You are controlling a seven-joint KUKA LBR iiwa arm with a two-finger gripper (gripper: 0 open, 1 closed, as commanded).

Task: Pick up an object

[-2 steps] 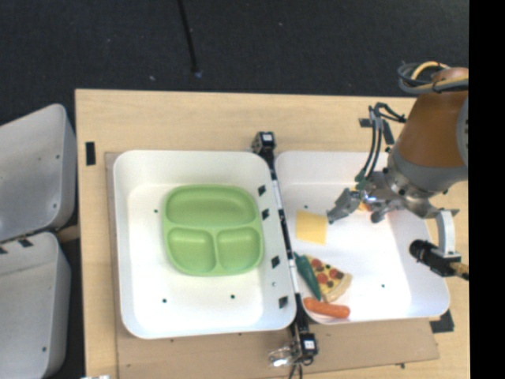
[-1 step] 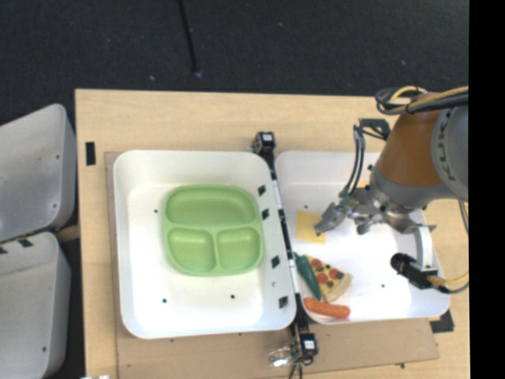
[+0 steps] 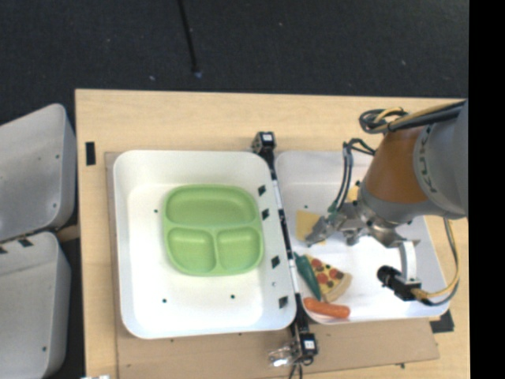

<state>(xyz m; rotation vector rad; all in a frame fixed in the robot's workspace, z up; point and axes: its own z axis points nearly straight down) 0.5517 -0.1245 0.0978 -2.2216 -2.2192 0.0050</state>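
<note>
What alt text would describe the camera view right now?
The end effector hangs low in the right bin, beside a yellow wedge. Near it lie a toy pizza slice, green pepper and carrot. The left bin holds a green divided plate.

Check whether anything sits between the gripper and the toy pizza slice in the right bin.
Nothing visible does. The gripper hangs over the yellow wedge; the pizza slice lies just below in the view, across bare bin floor, with the green item on its left.

One fixed camera overhead looks slantwise down on both bins (image 3: 126, 212).
</note>
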